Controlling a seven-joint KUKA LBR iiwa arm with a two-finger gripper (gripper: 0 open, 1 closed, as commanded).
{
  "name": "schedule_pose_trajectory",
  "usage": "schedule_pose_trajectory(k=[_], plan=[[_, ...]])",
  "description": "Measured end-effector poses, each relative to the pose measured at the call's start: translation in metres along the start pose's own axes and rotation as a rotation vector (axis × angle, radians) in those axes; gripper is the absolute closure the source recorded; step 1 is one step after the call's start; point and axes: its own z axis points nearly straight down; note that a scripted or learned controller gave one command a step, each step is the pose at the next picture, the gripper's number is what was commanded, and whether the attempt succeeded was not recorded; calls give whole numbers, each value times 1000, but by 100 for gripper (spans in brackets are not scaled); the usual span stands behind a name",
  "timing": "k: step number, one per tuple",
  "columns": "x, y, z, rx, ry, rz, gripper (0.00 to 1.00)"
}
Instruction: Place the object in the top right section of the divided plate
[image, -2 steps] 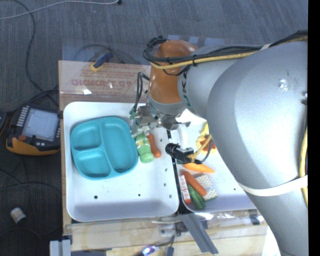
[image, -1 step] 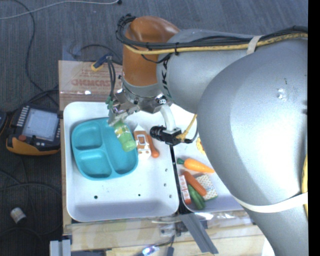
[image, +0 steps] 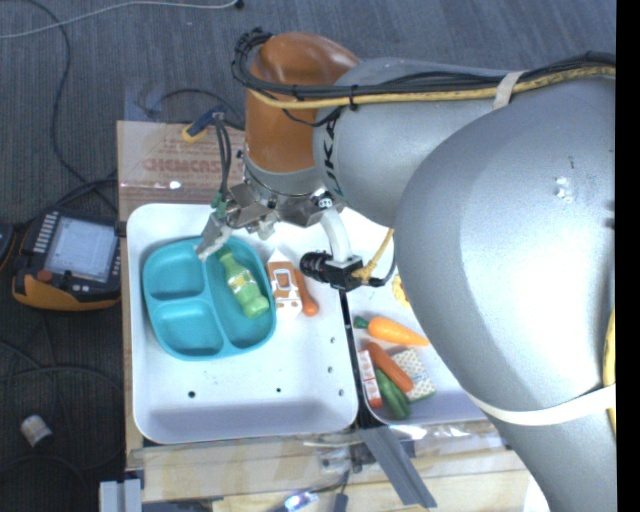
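A brown cardboard box (image: 170, 158) behind the left bin carries red printed lettering, too blurred to read with certainty. The lit screen of a handheld pendant (image: 72, 255) on the floor shows no legible characters, and a small orange-and-white packet (image: 286, 287) beside the plate bears markings too small to make out.

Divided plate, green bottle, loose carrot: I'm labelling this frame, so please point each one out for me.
divided plate (image: 180, 275), camera view, floor of its upper left section.
green bottle (image: 245, 285), camera view, middle of its body, lying in the plate.
carrot (image: 397, 331), camera view, middle of its orange length, in the right bin.
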Motion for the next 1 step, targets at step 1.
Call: schedule_pose_trajectory(k=[1], plan=[[14, -6, 75, 2, 0, 6, 0]])
